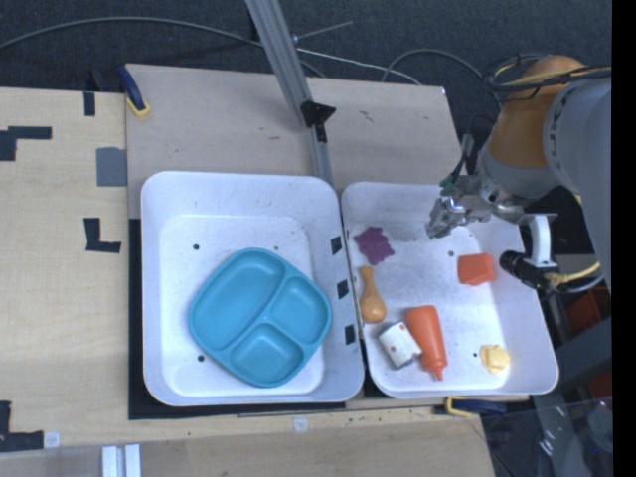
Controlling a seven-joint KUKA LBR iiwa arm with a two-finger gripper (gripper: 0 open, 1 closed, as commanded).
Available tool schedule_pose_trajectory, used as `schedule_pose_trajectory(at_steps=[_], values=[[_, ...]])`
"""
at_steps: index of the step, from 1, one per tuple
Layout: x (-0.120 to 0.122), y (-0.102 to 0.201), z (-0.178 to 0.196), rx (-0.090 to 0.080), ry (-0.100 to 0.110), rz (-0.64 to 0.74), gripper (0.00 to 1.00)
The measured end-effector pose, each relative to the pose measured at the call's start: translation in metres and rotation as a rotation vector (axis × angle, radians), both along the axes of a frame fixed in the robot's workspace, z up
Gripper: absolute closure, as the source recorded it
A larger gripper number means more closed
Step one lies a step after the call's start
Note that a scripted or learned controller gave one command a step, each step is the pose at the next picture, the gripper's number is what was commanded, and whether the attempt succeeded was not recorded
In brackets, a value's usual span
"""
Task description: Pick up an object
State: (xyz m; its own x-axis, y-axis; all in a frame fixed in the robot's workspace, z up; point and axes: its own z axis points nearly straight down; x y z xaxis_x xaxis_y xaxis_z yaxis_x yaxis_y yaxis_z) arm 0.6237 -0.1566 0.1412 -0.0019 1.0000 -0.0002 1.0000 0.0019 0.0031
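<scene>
The gripper [443,219] is seen above the orange block [475,269], nothing held; whether its jaws are parted cannot be told.

Two white bins [159,266] of smooth plastic, faintly speckled, with a soft sheen along the rims. In the left one, a blue divided plate [260,316], plastic, smooth and slightly glossy. In the right one, small toy-like pieces: a purple bit [374,243], matt; an orange block [475,269], matt, perhaps foam or soft plastic; an orange carrot shape [428,338], smooth plastic; a yellow-brown spoon-like piece [371,297], glossy; a small white cup [398,345] with a printed paper-like label; a pale yellow lump [494,358]. Tabletop [60,246] of light wood, matt, patched with dull dark tape. A slanting rail [278,38] of brushed metal. Hand [444,220] of bare shiny metal under a grey arm with a glossy orange band [522,127].
</scene>
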Motion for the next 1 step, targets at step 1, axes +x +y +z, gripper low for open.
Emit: schedule_pose_trajectory(at_steps=[1], values=[[-0.0009,-0.0047,0.0439,-0.001,0.0,-0.001,1.0]])
